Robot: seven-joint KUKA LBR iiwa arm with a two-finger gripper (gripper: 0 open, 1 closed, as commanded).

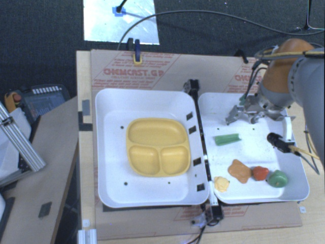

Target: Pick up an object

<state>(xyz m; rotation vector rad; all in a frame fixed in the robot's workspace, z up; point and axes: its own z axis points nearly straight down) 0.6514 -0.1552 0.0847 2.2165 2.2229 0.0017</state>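
The green block point(226, 139) lies in the middle of the right bin point(303, 189), near the gripper point(241, 119), whose fingers stand apart with nothing between them. The left bin point(109, 187) holds a yellow divided tray point(156, 146). Both bins rest on a brown cardboard sheet point(152, 70) with red lettering, with dark carpet point(40, 34) beyond.

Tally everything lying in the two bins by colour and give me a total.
Green: 2, the green stick and the green round piece
Yellow: 2, the yellow divided tray and the small pale yellow piece
Orange: 1, the orange piece
Red: 1, the red piece
Total: 6
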